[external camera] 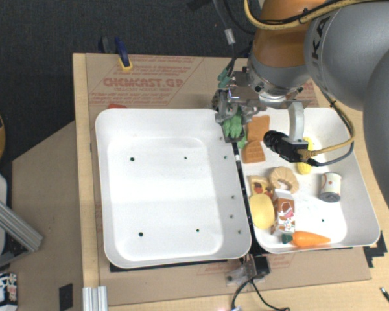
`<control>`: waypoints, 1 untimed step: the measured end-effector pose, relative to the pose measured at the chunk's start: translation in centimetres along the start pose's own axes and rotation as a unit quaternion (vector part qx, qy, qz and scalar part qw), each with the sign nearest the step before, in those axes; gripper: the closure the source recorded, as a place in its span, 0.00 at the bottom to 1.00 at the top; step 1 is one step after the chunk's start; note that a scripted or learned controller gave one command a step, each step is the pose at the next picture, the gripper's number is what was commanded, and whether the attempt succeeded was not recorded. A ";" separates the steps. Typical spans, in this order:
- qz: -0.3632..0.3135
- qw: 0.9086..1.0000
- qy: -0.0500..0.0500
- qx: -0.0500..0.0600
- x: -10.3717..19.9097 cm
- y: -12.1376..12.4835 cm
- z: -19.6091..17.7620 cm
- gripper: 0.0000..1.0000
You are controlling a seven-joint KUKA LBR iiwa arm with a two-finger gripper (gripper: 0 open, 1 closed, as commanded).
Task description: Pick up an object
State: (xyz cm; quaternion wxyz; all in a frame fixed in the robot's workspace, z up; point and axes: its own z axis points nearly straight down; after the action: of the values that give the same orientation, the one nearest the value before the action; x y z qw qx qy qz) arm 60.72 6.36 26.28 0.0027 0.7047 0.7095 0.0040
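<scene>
Gripper of mine hangs at the far left corner of the right bin, over a green toy by the divider — whether I grip it, I cannot tell. It looks light and soft, probably yielding — best pinched across its narrow middle. Beside it lies an orange block.

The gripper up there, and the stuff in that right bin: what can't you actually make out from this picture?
- Gripper: fingers open or shut, blocked by its own wrist, camera view.
- Green object: identity unclear, partly under the gripper.
- Orange block: part hidden by the black fitting.
- Right bin: far corner behind the arm.
</scene>
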 end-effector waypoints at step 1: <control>0.002 1.000 -0.001 -0.001 0.1 5.3 -5.5 1.00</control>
State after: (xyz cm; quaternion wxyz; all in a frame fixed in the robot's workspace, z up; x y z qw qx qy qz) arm 65.92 6.44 31.80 0.0038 0.7061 0.7081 0.0038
